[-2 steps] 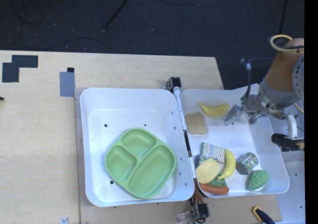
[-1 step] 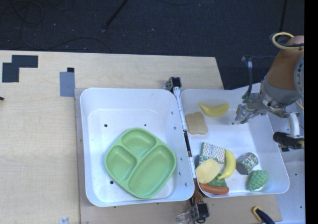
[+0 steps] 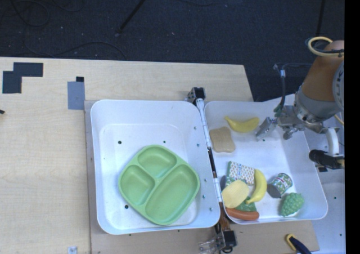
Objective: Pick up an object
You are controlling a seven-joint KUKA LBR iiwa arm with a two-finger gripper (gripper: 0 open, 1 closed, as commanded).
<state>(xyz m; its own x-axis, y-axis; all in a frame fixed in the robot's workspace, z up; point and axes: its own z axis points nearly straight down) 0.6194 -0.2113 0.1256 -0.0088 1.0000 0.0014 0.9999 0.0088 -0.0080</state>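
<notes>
A green divided plate [image 3: 160, 184] lies in the left bin [image 3: 107, 117]. In the right bin [image 3: 315, 202], a curved yellow banana-like piece [image 3: 242, 124] lies near the far wall, just left of the gripper [image 3: 269, 128], whose fingers stand apart, empty. The arm [image 3: 322, 87] is cut off at the right edge.

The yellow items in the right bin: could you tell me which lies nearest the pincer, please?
The yellow piece at the bin's far end, just left of the pincer. The banana and the other yellow item lie at the near end.
</notes>
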